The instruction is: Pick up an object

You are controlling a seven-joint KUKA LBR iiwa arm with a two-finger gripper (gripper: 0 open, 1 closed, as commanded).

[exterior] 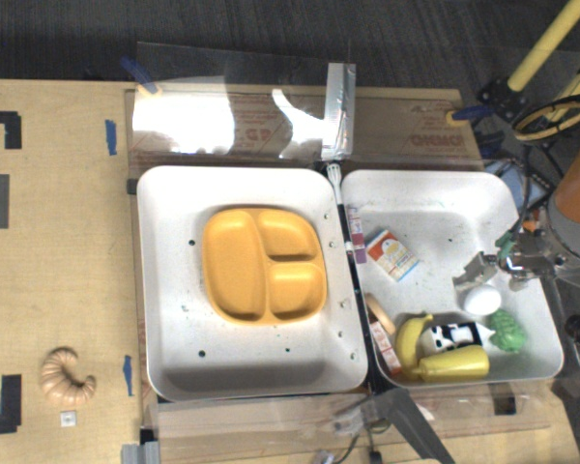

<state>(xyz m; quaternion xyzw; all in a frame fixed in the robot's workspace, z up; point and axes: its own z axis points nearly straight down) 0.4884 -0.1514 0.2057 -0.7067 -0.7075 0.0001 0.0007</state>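
Note:
My gripper point(476, 271) reaches in from the right over the right bin point(435, 196), above its right-hand middle. Just below it lies a white ball point(481, 302). A small white and orange carton point(394, 256) lies to its left. Along the bin's front sit a yellow banana point(452, 362), a black and white cow toy point(459, 336) and a green toy point(508, 332). A tan stick-shaped piece point(379, 317) lies by the divider. I see nothing held by the gripper.
The left bin point(164, 259) holds a yellow divided plate point(264, 264). A red-labelled item point(356, 242) lies along the wall between the bins. A croissant toy point(68, 375) sits on the bench at the far left. Cables and a yellow pole point(551, 32) are at the upper right.

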